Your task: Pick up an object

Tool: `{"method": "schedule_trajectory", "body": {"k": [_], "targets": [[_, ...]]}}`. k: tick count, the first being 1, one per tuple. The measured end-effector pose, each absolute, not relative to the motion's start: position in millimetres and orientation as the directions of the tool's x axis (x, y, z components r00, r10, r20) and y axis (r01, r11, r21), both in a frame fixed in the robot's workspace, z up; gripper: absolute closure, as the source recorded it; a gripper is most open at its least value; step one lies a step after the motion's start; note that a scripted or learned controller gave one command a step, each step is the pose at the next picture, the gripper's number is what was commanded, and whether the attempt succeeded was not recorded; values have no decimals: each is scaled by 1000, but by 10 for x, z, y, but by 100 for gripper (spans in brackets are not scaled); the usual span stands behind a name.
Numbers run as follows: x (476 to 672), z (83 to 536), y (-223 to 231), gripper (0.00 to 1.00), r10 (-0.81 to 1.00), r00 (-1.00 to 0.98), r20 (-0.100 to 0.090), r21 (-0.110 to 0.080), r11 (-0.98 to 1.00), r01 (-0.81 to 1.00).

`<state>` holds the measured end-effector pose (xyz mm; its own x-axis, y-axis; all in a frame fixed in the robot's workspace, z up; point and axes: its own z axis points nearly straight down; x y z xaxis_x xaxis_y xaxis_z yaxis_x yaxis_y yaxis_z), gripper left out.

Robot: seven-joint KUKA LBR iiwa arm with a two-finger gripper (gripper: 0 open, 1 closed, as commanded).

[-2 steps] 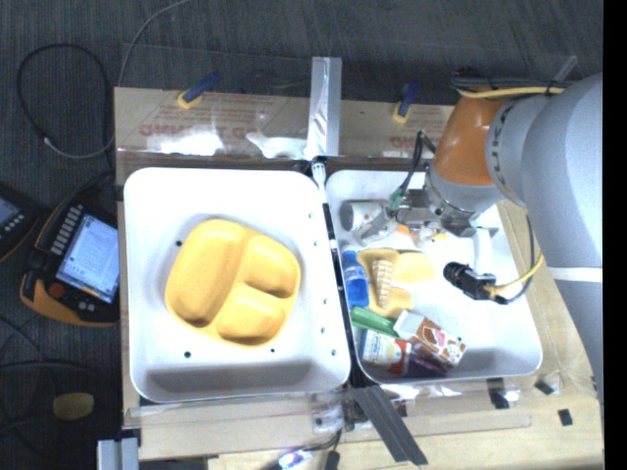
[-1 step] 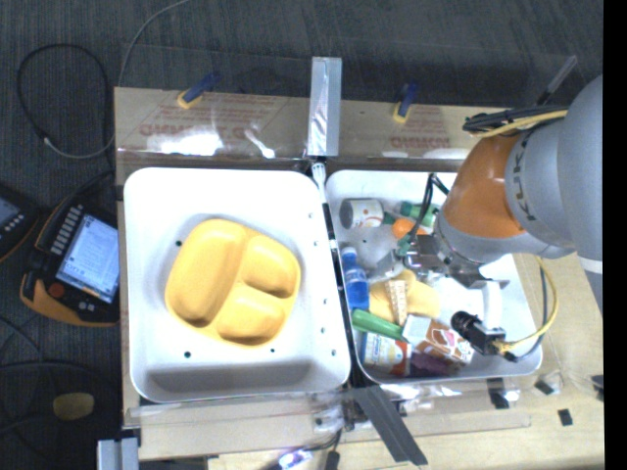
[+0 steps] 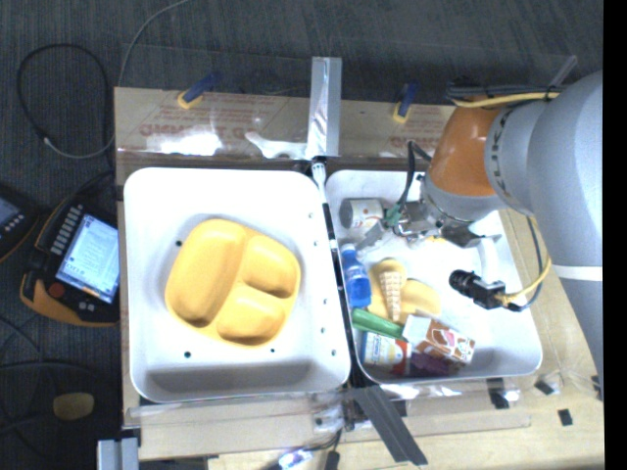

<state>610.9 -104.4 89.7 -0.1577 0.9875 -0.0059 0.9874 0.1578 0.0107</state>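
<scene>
Left bin (image 3: pixel 147 262): one large yellow moulded object (image 3: pixel 233 280) lies at its middle, well apart from the claw. Right bin (image 3: pixel 519 351): a blue bottle (image 3: pixel 355 280) lies along the wall nearest the left bin; beside it an ice-cream cone toy (image 3: pixel 391 287), a green marker (image 3: pixel 377 322) and a small carton (image 3: pixel 441 342). A grey cylinder (image 3: pixel 361 210) lies at the far corner, just beside the claw (image 3: pixel 397 219), which is low over the bin; jaw state cannot be determined. Black connector (image 3: pixel 468 284) on the arm's side
</scene>
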Motion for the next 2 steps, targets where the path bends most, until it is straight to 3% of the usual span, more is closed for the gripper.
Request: {"method": "schedule_trajectory", "body": {"k": [1, 2], "targets": [[6040, 1811, -854, 0, 995, -104, 0, -4, 104, 995], [6214, 911, -1149, 0, 984, -181, 0, -3, 181, 984]]}}
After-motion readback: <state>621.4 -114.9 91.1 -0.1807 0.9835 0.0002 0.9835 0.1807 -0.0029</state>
